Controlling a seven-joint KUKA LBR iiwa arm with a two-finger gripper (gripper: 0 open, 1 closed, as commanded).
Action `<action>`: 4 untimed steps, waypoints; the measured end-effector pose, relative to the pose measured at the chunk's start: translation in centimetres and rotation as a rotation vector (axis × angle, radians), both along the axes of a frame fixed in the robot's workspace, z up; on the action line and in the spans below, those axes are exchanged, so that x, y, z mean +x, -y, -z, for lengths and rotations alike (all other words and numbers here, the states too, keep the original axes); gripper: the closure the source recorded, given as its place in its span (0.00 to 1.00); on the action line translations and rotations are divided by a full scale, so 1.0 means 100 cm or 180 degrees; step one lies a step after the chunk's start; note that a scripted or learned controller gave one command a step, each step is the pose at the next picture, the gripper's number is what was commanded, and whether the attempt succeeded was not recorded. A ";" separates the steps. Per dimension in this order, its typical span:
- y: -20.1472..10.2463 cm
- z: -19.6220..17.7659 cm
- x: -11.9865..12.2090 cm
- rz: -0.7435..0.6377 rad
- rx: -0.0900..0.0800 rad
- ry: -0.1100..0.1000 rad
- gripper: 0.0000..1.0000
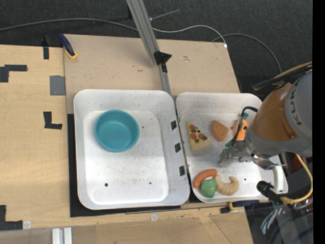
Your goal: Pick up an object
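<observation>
Over the right bin point(203, 99), the gripper point(227, 158) hangs low above bare floor, and whether it is apart or together cannot be told. Just left of it lies the pizza slice point(197, 136), its long axis running up and down the view with the tip toward the top and the crust at the bottom; the orange wedge point(220, 130) sits just above the gripper, and the sausage point(204, 177), green ball point(208, 187) and croissant point(228, 186) cluster near the bin's lower edge. Beyond these, the left bin point(81, 136) on the desk point(30, 136) holds a teal bowl point(117, 130).
</observation>
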State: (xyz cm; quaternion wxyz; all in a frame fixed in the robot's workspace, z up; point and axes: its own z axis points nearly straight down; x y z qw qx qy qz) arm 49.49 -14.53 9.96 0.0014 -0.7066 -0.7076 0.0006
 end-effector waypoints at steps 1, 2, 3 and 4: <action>0.002 -0.043 0.005 0.0000 -0.0005 0.0015 1.00; 0.000 -0.085 0.003 0.0000 -0.0005 0.0016 1.00; -0.007 -0.130 0.008 -0.0004 -0.0007 0.0020 1.00; -0.060 -0.137 0.038 -0.0020 0.0002 0.0010 1.00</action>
